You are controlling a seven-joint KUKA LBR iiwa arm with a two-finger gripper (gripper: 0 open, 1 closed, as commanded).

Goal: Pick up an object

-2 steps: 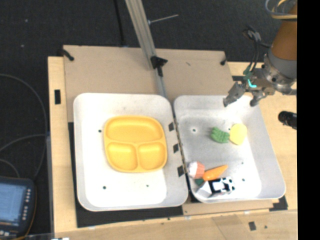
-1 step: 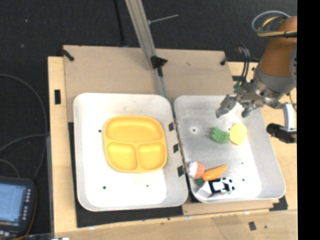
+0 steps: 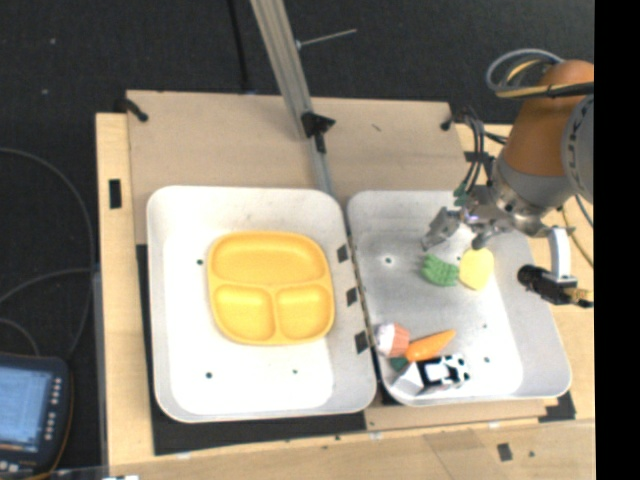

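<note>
In the right bin (image 3: 510,363) a green leafy toy (image 3: 438,270) lies beside a pale yellow fruit-shaped toy (image 3: 476,268). Near the bin's front left corner lie an orange carrot (image 3: 430,345), a pink and orange piece (image 3: 392,340) and a black and white block (image 3: 442,372). My gripper (image 3: 461,231) hangs just above and behind the green and yellow toys, its fingers spread open with nothing between them.
The left bin (image 3: 180,368) holds a yellow divided plate (image 3: 270,286). A metal pole (image 3: 285,63) rises from the bench behind the bins. A tablet screen (image 3: 25,408) sits off the bench at the lower left.
</note>
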